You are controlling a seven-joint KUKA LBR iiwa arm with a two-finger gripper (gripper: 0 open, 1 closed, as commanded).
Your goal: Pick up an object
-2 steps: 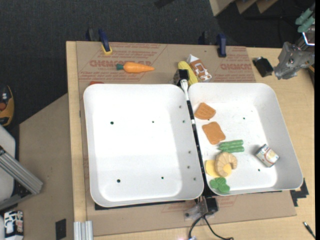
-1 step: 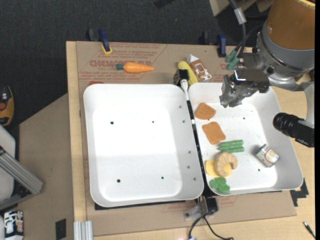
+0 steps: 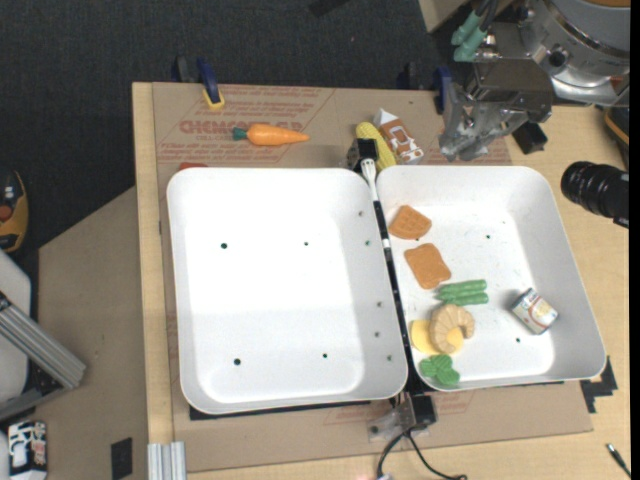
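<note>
The fingers (image 3: 472, 146) hang at about one o'clock in the camera view, just beyond the far rim of the right bin (image 3: 560, 268), over the cardboard sheet (image 3: 160, 168) that covers the tabletop. They look like pale metal prongs pointing down, but whether they are spread or pressed together I cannot tell at this angle; nothing shows between them. Above them sit the grey wrist and the orange band of the arm (image 3: 590, 8).

The candidates for picking lie in the right bin, toward its near-left side. Two flat, tan toast-like slices (image 3: 410, 223) and (image 3: 428, 265) lie close to the left wall, matte and slightly grainy. Toward six o'clock from them come a ribbed green bean pod (image 3: 462, 291), a curled, glossy croissant (image 3: 455, 320) touching a yellow piece (image 3: 425, 338), and a crinkled green leafy piece (image 3: 439, 370). At four o'clock a small can (image 3: 535, 311) lies tilted, smooth and shiny.

The left bin (image 3: 200, 388) is smooth white plastic with rounded corners. Beyond the bins, a plastic carrot (image 3: 272, 135) and a banana (image 3: 372, 136) rest on the cardboard.

I judge this to be the approach step: no grasp is made yet. The next move calls for carrying the fingers toward six o'clock over the right bin, choosing one item, and descending squarely onto it; the flat slices probably offer little to pinch.
</note>
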